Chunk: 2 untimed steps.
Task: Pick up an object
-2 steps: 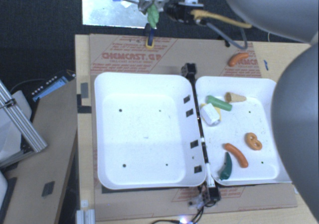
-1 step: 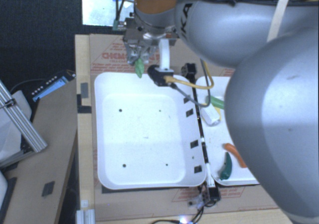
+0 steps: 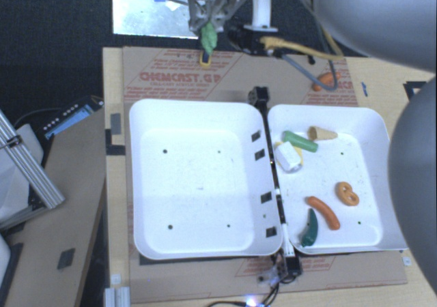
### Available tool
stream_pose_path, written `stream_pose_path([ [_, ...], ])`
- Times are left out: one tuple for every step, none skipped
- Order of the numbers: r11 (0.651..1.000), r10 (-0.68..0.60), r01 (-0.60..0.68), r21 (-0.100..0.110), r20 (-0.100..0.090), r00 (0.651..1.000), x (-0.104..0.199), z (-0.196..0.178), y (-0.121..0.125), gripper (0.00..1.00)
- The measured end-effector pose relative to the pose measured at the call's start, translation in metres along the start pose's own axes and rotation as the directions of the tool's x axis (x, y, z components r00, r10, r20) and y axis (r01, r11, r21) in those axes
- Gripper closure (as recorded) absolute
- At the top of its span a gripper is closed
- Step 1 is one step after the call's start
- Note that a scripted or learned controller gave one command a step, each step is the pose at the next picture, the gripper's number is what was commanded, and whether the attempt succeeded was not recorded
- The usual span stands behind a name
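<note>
A green object (image 3: 208, 37) hangs between the fingers (image 3: 207, 31), which are clenched on it, high above the far edge of the worktop (image 3: 82, 183). Below the fingers lies brown cardboard (image 3: 184, 74) printed in red "CHEMCAST GP". Nearer the camera than the fingers sit two white bins; the left bin (image 3: 140, 162) is directly in front, and the right bin (image 3: 365, 125) holds a green stick (image 3: 300, 142), a white block (image 3: 288, 156), a cone (image 3: 321, 134), a pretzel (image 3: 347, 194), a sausage (image 3: 323, 211) and a dark green pepper (image 3: 310, 228). Dark carpet (image 3: 54, 26) surrounds the worktop.

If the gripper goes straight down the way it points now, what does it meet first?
Probably the cardboard sheet behind the left bin, near a small yellow piece. The gripper holds a green object. Depth is unclear.
</note>
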State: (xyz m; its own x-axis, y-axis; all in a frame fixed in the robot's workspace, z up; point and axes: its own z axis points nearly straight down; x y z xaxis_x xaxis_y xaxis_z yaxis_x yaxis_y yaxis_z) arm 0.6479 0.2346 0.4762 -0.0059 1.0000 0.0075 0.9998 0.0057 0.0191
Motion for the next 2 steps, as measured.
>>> stream_pose_path([
  [1.000,0.001,-0.001,0.009,0.005,1.000,0.000,-0.064,0.022,1.00],
  [0.999,0.006,-0.006,0.034,0.012,1.000,-0.002,0.115,0.017,1.00],
])
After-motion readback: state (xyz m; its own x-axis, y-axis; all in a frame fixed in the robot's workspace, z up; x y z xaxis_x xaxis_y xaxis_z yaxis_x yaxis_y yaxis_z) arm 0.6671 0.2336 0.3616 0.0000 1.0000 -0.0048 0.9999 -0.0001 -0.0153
